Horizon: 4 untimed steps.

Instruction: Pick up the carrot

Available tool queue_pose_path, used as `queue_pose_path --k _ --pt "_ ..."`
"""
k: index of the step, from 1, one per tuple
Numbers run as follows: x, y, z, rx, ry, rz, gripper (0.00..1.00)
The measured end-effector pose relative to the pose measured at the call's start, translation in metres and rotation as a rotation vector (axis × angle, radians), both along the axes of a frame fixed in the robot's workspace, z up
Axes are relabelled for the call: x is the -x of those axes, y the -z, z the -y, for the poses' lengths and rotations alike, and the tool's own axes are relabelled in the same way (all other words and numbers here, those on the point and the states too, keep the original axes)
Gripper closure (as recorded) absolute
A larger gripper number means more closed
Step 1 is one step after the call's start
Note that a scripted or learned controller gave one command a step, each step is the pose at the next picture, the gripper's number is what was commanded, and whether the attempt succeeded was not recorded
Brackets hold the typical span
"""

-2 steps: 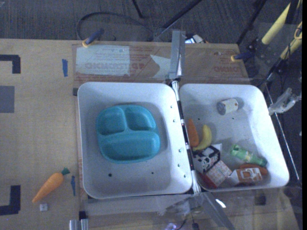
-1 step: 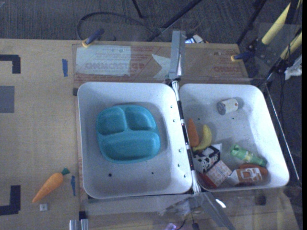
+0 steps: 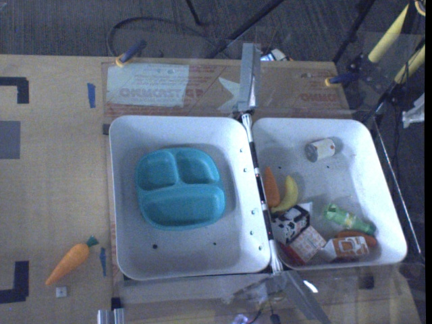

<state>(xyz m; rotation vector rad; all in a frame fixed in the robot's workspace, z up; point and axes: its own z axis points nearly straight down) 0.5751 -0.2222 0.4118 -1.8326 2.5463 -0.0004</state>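
A toy carrot point(image 3: 68, 262) with a green top lies on the wooden surface point(image 3: 54, 181), outside both bins, just left of the near left corner of the left bin point(image 3: 121, 201). It lies at a slant, its green end pointing far and right, its orange tip near and left. A small strip of blue tape point(image 3: 102, 261) sits between it and the bin wall.

The left bin holds a blue divided plate point(image 3: 180, 187), set flat toward its far left part.

The right bin point(image 3: 378, 181) holds a cluster of toy foods. A small grey and cream can point(image 3: 320, 148) lies on its side toward the far side, apart from the rest. Along the left wall an orange oblong piece point(image 3: 271, 186) lies touching a yellow banana point(image 3: 289, 194). Nearer, a black and white carton point(image 3: 291, 223) sits beside a small pink and white box point(image 3: 308, 242). A green bottle point(image 3: 347, 217) lies to the right, and just near it an orange and white packet point(image 3: 351, 244).

The state of the hand cannot be told from this view.
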Motion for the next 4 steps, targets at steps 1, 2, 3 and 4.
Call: queue_pose_path --k 1,2,3,4 --pt "-0.022 -0.021 -0.004 0.001 0.122 0.006 0.0" --pt "0.013 0.105 -0.052 0.001 -0.127 0.0 0.0" --pt "-0.04 0.039 -0.019 0.002 -0.158 0.004 0.0" --pt "0.009 0.029 0.001 0.001 -0.682 0.0 0.0"
